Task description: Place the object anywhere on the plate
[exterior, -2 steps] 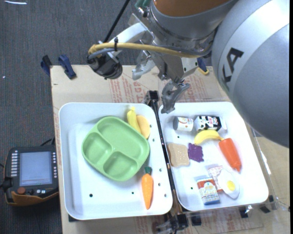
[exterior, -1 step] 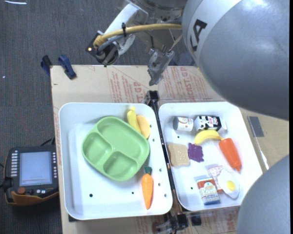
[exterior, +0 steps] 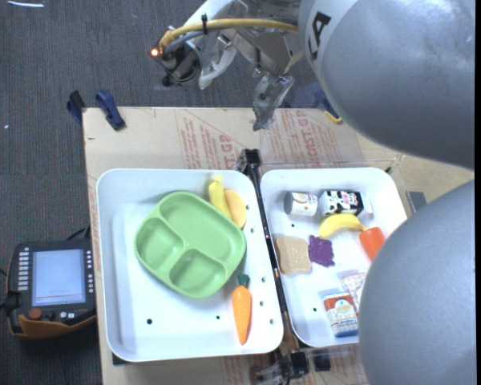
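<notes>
Plate (exterior: pixel 190 243), green, three compartments, lies tilted in left bin (exterior: pixel 112 215); compartments bare. Banana (exterior: pixel 216 195) and yellow-orange piece (exterior: pixel 236 208) touch plate's upper right rim, partly overlapping each other. Carrot (exterior: pixel 241 313) just beside plate's lower right edge. Right bin (exterior: pixel 389 183) holds can (exterior: pixel 302 204), black-white carton (exterior: pixel 342 202), second banana (exterior: pixel 340 224), toast (exterior: pixel 292 254), purple grapes (exterior: pixel 321 251), orange piece (exterior: pixel 371 241) partly hidden by arm (exterior: pixel 401 62), boxes (exterior: pixel 341 311) cut off by arm. Hand (exterior: pixel 264 107) hangs above counter (exterior: pixel 176 135) beyond bins, holding nothing; finger spread: cannot tell.
</notes>
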### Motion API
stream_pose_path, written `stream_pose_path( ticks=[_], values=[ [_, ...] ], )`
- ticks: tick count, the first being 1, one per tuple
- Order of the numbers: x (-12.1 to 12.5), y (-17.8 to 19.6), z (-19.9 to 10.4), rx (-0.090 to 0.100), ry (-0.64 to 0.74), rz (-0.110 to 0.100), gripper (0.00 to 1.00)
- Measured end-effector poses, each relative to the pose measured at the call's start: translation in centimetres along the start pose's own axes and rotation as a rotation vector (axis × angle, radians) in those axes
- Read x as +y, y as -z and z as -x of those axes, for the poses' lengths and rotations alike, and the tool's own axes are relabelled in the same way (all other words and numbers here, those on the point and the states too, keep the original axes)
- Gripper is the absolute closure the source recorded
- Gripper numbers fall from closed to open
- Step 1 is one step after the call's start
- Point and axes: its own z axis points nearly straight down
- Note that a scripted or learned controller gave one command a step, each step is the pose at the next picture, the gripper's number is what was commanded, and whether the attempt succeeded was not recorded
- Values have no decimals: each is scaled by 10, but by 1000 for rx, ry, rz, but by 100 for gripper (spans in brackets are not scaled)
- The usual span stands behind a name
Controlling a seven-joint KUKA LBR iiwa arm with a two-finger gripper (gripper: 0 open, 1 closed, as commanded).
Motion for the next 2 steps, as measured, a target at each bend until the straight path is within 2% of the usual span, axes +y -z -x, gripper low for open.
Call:
stream_pose_path(
  ticks=[1, 2],
  values=[
    [24, 9, 74, 6, -422, 0, 0],
    [56, -54, 27, -3, -486, -2, 0]
  ],
)
